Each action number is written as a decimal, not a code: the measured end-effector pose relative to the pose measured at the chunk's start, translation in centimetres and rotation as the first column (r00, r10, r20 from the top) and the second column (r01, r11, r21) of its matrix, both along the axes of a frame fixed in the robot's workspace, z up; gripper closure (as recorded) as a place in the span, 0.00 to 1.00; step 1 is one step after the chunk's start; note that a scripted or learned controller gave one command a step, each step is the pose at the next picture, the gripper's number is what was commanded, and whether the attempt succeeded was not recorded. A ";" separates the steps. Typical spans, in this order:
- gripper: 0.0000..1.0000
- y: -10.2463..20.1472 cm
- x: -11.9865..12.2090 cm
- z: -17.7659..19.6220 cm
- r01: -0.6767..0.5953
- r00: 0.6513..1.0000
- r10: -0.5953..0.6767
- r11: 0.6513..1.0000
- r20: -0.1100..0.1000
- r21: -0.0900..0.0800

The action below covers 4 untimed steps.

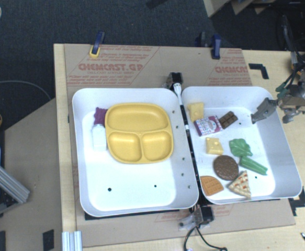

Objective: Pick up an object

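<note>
Our two-finger gripper [274, 110] hangs at the right bin's [278, 145] far right edge, fingers spread, grasping nothing
We see toy foods in that bin: brown chocolate bar [227, 120], green plastic vegetable [246, 155], round brown cookie [226, 167], pizza slice [240, 184]

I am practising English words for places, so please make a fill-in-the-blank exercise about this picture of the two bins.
1. The yellow tray lies in the ____ bin.
2. The yellow tray has ____ compartments.
3. The gripper is near the ____ edge of the right bin.
4. The pizza slice lies beside the round ____ cookie.

Missing words: left; three; right; brown
</note>
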State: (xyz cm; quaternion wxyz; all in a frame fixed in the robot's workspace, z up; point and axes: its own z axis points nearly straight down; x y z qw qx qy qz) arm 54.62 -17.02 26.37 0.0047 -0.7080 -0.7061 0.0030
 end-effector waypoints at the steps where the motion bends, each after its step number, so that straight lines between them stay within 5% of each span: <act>1: 0.00 0.0 0.2 0.6 -0.003 1.000 0.003 1.000 0.011 -0.003; 4: 0.00 0.1 0.0 -16.2 -0.002 1.000 0.002 1.000 0.003 0.000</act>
